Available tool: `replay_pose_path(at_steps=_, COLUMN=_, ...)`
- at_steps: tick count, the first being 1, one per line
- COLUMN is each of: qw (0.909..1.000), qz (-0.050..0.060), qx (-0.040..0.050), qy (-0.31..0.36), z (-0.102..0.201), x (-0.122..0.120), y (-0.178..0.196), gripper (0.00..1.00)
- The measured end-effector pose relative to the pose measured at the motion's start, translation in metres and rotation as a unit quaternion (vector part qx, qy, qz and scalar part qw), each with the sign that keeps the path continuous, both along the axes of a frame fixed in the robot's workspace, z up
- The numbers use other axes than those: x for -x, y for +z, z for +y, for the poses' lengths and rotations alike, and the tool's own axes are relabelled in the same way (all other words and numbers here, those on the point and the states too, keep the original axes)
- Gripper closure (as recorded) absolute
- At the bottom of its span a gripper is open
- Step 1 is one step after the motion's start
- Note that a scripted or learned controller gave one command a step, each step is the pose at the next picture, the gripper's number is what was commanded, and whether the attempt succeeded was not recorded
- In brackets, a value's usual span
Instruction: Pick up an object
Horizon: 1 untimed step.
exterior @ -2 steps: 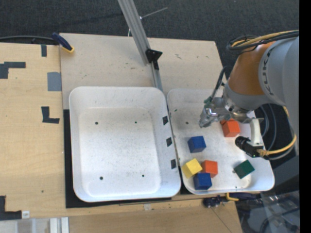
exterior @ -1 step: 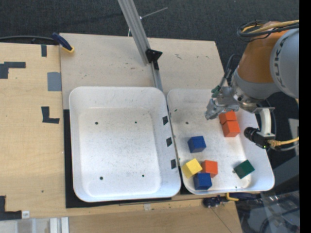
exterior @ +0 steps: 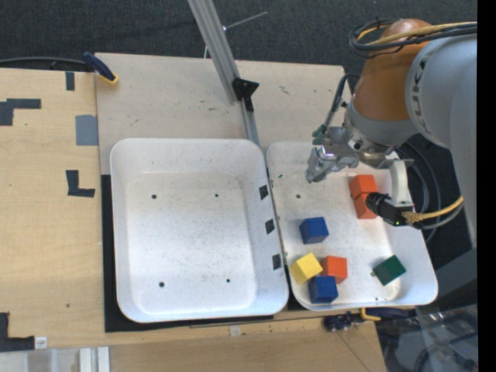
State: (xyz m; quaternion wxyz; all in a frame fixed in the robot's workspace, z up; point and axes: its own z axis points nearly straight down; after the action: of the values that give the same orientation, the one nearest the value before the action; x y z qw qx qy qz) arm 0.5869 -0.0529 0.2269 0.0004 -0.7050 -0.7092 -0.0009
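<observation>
since the tool [exterior: 319,166] hangs with its state untellable, the small blue plastic cube [exterior: 314,229] lies nearest, toward six o'clock, well apart.

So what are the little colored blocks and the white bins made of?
The blocks, like the yellow block and the green block, look like painted wood or plastic: solid matte color, sharp edges, no shine. Hard to tell which. The right bin and left bin look like molded plastic: smooth white, rounded corners, speckled with dirt.
</observation>
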Motion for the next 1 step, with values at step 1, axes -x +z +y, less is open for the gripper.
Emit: replay_pose_path(at_steps=1, qw=1.0, qz=0.001, qx=0.0003, qy=0.0, z=0.0519, x=-0.0089, y=-0.0092, gripper=1.0)
